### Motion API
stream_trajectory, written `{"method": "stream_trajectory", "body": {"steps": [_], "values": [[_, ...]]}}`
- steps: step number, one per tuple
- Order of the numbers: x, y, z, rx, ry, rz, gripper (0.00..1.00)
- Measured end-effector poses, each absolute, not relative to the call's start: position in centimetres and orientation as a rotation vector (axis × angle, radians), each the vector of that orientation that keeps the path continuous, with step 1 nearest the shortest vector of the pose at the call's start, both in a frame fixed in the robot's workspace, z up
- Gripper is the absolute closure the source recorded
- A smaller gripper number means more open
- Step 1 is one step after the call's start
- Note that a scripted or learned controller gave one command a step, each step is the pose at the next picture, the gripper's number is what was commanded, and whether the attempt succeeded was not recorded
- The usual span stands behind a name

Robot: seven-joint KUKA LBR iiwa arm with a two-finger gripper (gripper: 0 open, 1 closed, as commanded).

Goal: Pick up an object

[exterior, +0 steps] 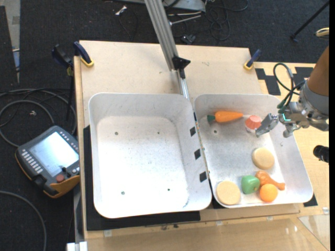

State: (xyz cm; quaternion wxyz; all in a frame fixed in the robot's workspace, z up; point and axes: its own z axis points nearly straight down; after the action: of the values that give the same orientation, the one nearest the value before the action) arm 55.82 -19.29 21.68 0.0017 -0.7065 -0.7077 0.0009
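A pale wooden bench (136, 67) is seen from above, with two shallow white bins set side by side on it: the left bin (99, 140) and the right bin (293, 156), their inner rims touching. Clamps with yellow tips are fixed at its far corners (84, 56) (252, 59).

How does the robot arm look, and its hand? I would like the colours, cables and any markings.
The arm is grey with an orange band above the wrist. Dark cables loop beside the wrist. The hand is a small metallic grey part with silver fingers and a small teal-green spot near its base. I cannot read any markings on it.
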Motion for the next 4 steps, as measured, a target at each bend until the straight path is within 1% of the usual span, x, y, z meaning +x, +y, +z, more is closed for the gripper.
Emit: {"method": "stream_trajectory", "body": {"steps": [1,2,3,4], "values": [[55.9,-19.3,21.9,-2.22,-2.223,0.0,0.0],[55.8,-20.3,16.6,-2.221,-2.217,0.005,0.0],[55.8,-20.5,12.3,-2.22,-2.217,0.004,0.0],[55.8,-20.5,9.4,-2.222,-2.221,0.001,0.0]]}}
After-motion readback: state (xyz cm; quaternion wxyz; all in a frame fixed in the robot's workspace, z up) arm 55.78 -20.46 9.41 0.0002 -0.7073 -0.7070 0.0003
